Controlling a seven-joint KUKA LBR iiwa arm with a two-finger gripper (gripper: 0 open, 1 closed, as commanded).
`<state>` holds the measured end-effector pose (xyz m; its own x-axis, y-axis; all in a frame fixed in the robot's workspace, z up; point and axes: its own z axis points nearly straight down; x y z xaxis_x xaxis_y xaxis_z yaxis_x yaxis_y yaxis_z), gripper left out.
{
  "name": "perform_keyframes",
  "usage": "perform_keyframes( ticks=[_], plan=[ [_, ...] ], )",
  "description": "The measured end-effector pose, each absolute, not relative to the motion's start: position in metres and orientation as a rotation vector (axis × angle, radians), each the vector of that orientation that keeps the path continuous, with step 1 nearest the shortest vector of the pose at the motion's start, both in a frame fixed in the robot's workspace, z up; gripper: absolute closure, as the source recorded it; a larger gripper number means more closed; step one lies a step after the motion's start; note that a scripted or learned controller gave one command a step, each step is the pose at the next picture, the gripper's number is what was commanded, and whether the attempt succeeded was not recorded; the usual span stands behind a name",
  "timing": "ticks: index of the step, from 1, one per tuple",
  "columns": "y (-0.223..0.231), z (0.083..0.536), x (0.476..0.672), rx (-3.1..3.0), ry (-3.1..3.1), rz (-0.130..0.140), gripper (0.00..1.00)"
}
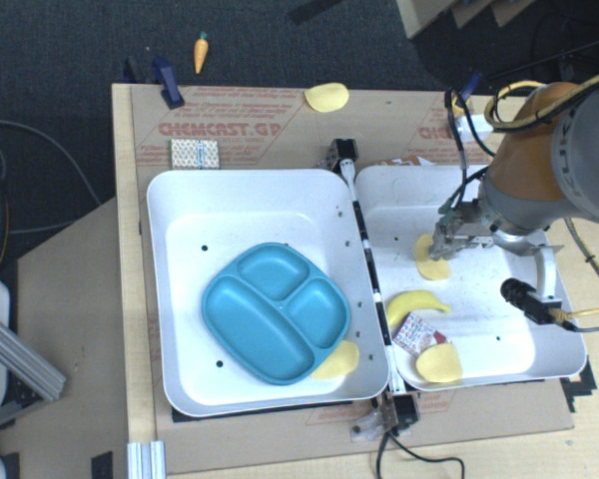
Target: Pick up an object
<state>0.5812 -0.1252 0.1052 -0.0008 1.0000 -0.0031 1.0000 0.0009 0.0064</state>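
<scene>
Gripper [445, 244] down in right bin [539, 359], centre right of frame, sitting right on pale yellow piece [429, 263]. Fingers, honestly can't tell. Banana [416, 302] just below, then red-and-white packet [412, 334] touching yellow round thing [440, 364] at bin's lower edge. Left bin [180, 218] has blue divided plate [276, 312], yellow bit [337, 360] tucked at its lower right.

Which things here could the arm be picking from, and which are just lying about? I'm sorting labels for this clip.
In play:
- gripper, low in the right bin
- yellow piece right beneath it
- banana
- snack packet
- yellow disc

Lying about:
- blue divided plate in the left bin
- yellow lump on the board
- toy carrot on the floor
</scene>
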Motion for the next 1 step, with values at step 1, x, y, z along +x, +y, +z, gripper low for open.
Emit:
perform_keyframes(
  ticks=[1],
  plan=[
    [-0.1252, 0.105, 0.581, 2.217, 2.218, 0.003, 0.0]
  ],
)
